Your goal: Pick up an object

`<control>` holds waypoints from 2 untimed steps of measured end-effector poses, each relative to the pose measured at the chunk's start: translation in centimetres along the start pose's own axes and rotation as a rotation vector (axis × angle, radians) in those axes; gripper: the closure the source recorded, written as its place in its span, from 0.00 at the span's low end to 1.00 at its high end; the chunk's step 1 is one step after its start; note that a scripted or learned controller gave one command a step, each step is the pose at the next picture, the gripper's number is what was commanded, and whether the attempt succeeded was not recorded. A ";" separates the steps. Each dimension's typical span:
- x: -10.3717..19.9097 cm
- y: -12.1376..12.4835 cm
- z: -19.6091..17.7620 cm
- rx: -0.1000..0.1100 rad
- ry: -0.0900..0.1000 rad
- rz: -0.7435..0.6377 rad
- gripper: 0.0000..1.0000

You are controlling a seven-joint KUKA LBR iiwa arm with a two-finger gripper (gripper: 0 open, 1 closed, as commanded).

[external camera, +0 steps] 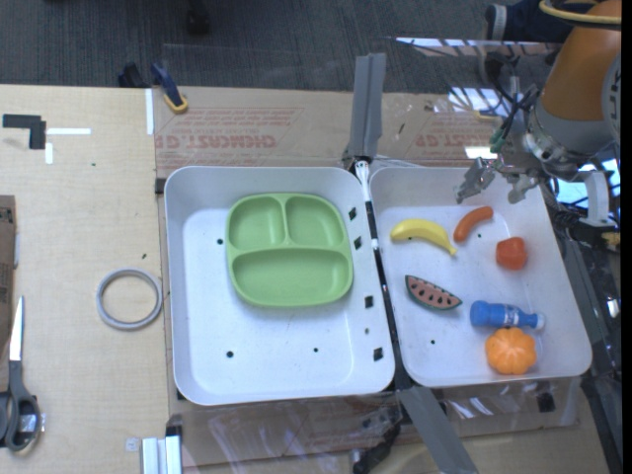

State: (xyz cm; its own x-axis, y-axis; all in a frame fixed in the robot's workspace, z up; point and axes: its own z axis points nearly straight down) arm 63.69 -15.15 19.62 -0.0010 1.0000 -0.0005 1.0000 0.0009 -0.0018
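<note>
The right bin point(553, 368) holds a yellow banana point(423, 233), an orange-red sausage-shaped piece point(472, 222), a small red fruit point(511, 253), a watermelon slice point(433, 294), a blue bottle point(504, 316) lying on its side and an orange point(511, 352). My gripper point(497, 187) hangs over the far part of this bin, just above and behind the sausage-shaped piece. Its two fingers are spread open and nothing sits between them.
The left bin point(197, 363) carries a green divided plate point(289, 248). A grey divider post point(367, 107) stands behind the gap between the bins. On the bench at left lie a tape ring point(129, 297) and scissors point(17, 403).
</note>
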 end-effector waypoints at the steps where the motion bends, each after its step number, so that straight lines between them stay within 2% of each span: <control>1: -3.2 0.7 10.4 -0.002 -0.001 0.095 0.00; 2: -3.2 0.7 9.5 0.000 -0.002 0.093 1.00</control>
State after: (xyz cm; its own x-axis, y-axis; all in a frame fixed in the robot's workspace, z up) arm 64.36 -18.36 10.15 0.0915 0.9958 -0.0031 0.9958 -0.0915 -0.0013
